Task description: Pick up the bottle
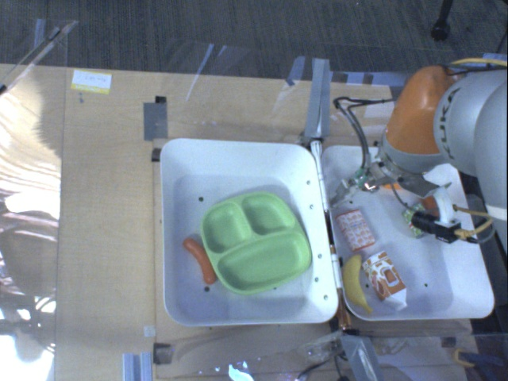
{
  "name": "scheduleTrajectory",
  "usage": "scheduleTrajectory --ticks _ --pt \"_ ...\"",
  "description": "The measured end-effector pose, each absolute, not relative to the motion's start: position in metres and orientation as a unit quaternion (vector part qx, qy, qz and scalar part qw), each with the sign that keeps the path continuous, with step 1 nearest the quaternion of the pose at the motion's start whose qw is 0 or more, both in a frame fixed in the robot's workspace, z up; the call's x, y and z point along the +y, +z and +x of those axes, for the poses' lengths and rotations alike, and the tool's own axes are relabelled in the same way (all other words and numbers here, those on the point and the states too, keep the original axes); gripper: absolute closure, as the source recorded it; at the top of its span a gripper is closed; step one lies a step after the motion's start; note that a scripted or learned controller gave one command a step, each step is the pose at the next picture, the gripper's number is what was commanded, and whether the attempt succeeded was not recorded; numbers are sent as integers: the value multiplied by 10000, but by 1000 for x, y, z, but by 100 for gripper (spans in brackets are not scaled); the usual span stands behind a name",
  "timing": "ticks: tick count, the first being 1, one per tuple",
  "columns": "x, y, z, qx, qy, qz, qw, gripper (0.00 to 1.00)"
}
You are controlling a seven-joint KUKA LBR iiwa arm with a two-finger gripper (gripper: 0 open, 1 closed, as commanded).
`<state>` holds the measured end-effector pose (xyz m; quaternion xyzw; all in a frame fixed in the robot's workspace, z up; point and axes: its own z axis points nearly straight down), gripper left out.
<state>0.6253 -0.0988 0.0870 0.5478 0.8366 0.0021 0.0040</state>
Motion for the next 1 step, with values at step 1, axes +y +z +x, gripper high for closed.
scheduleTrajectory --ticks 1 --pt "-98 100 629 8373 44 5467 83 100"
